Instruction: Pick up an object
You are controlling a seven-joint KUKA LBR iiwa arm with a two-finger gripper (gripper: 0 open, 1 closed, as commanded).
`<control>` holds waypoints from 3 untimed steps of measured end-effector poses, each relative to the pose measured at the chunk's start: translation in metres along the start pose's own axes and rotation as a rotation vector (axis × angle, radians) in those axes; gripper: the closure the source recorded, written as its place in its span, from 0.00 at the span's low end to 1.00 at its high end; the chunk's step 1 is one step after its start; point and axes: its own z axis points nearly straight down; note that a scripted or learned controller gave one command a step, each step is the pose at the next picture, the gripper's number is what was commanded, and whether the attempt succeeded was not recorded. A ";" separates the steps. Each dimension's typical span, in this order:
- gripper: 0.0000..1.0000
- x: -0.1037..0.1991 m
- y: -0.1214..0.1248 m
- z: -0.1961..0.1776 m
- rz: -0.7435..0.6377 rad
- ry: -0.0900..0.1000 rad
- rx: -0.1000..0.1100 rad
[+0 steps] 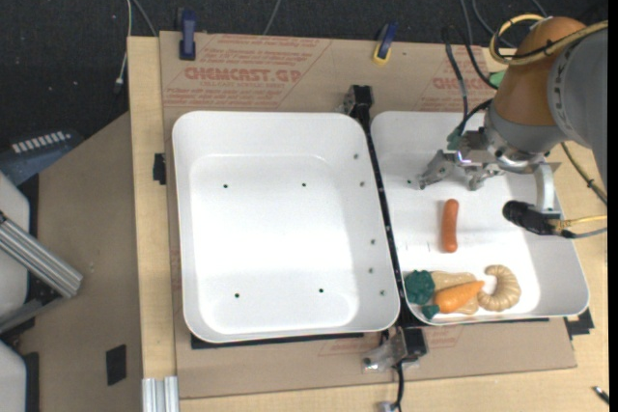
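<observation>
My gripper point(454, 177) hangs over the far part of the right bin point(570, 280), open, with nothing between its fingers. Just in front of it an orange-red sausage point(450, 225) lies lengthwise on the bin floor, apart from the fingers. Along the bin's near edge are a green leafy piece point(419, 286), an orange carrot point(460, 295) lying on a pale beige item point(447, 281), and a curled beige pastry-like item point(502, 288).
The left bin point(280, 227) sits beside the right one, with a black divider point(379, 207) between them. A black fitting with a yellow cable point(531, 216) hangs from the arm over the right bin's right side. Clamps point(186, 34) hold the board at the back.
</observation>
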 end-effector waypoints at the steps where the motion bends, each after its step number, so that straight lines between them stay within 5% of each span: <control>1: 1.00 0.000 0.001 -0.013 0.000 -0.001 -0.005; 3: 1.00 0.006 0.006 -0.122 0.000 -0.001 -0.007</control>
